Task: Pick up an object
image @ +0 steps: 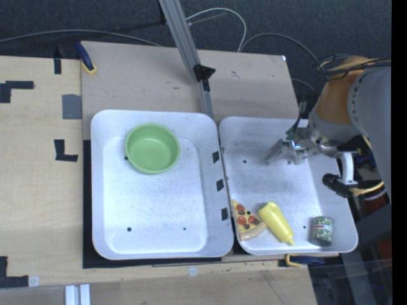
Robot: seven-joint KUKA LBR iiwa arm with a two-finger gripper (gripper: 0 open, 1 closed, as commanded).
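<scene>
lying together: pizza slice, yellow bottle, can.

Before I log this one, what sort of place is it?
Probably a robot grasping test bench in a lab: two white bins, toy items like a pizza slice and mustard bottle, and cables.

One fixed overhead camera, tilted, set fairly far back; takes in the bench and both white bins, arm entering right.
</scene>
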